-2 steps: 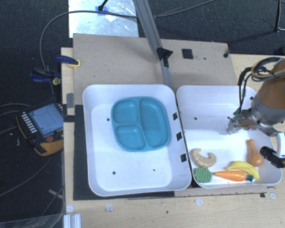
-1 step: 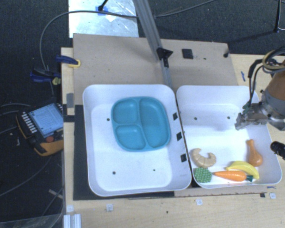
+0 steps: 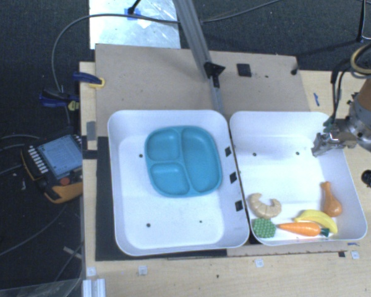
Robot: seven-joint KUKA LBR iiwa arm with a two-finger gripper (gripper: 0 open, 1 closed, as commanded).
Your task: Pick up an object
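Both white bins (image 3: 173, 228) look like smooth plastic with a slight sheen. The blue divided plate (image 3: 183, 161) at frame centre-left is matt plastic. The toy food at lower right, a carrot (image 3: 300, 229), banana (image 3: 318, 218) and croissant (image 3: 266, 206), looks like smooth, faintly glossy plastic. The board (image 3: 167, 79) under the bins seems matt brown cardboard. The gripper (image 3: 326, 142) at right appears dull grey metal.

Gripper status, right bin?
Gripper at right bin's far right rim, holding nothing visible. Carrot, banana, croissant clustered at near edge, untouched. Path unobstructed.

Robotics lab, cardboard-topped bench (image 3: 173, 79), white bins (image 3: 127, 228), loose cables (image 3: 68, 30), clamps (image 3: 80, 79)
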